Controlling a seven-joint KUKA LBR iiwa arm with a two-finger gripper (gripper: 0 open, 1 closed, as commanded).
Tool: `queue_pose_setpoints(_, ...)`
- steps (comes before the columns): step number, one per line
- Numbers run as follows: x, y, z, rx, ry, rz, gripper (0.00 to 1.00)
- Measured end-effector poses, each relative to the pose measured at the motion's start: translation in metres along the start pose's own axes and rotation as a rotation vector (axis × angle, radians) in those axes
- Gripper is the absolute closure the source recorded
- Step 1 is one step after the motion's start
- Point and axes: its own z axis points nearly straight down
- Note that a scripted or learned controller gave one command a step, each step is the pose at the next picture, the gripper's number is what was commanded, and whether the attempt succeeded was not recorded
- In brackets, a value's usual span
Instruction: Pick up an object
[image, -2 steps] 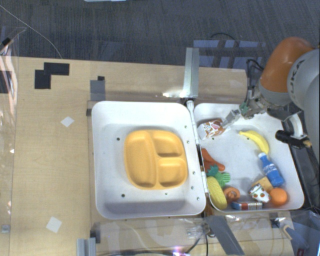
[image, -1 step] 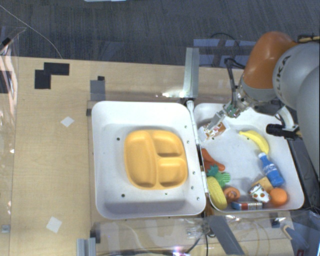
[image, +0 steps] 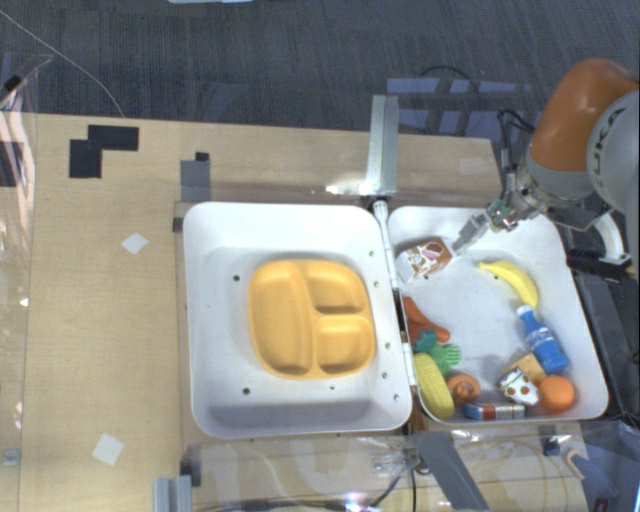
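Hovers near the right bin's (image: 590, 330) far edge: gripper (image: 470, 233), finger state impossible to tell, nothing visibly held. Just beyond its tip lies a small packet (image: 424, 258) by the far left corner. Best lowered straight over the packet, centred before closing, clear of the banana (image: 512, 280) nearby.

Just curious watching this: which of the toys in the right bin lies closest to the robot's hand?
The small brown-and-white packet at the bin's upper left, just below and left of the gripper. The banana is a bit farther; the rest sit lower in the bin.
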Motion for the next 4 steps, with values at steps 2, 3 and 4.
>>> queue_pose_setpoints(2, 0.050, 0.033, 0.000, -0.015, -0.006, 0.213, 1.00)
queue_pose_setpoints(3, 0.051, 0.033, 0.001, -0.013, -0.005, 0.211, 0.00)
queue_pose_setpoints(4, 0.050, 0.035, -0.013, -0.021, -0.010, 0.206, 1.00)
